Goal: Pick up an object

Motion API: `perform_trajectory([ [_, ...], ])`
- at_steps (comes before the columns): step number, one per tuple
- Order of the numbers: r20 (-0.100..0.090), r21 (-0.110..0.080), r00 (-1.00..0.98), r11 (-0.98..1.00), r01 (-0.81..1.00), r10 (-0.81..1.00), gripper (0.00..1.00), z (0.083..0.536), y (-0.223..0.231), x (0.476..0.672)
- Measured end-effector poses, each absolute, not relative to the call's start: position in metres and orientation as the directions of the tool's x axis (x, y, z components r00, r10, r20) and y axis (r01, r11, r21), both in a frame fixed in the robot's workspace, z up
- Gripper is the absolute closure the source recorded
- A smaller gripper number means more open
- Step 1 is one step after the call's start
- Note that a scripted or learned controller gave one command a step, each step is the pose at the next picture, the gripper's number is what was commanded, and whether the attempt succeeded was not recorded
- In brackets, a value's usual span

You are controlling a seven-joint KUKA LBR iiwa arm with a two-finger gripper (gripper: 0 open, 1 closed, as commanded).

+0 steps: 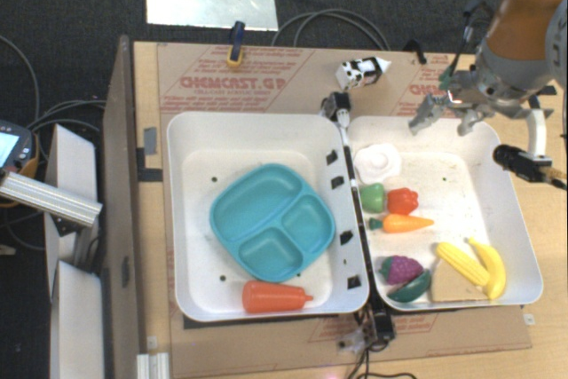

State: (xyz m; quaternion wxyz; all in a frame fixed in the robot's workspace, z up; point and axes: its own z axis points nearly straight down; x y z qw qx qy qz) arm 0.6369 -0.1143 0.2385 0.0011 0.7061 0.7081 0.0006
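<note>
My fingers (446,114) hung spread and empty above the right bin's (513,217) far rim; the carrot (407,224) lay well below (pepper (402,201) beside it); banana (490,266) nearer.

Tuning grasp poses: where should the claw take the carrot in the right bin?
Grip the carrot at its thick left half, descending from above, fingers closing across its width. It lies flat, tip pointing right; the orange-red pepper sits close behind, so stay narrow.

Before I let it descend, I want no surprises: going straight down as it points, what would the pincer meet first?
Probably the right bin's far rim or bare floor just inside it; the pincer hangs above that edge, though depth is unclear.
</note>
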Motion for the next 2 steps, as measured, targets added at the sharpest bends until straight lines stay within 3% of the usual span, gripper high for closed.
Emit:
perform_trajectory([
  [1, 0.000, -0.001, 0.001, -0.001, 1.000, 1.000, 0.00, 0.081, -0.120, 0.585],
  [2, -0.001, 0.004, -0.002, 0.002, 1.000, 1.000, 1.00, 0.095, -0.119, 0.588],
])
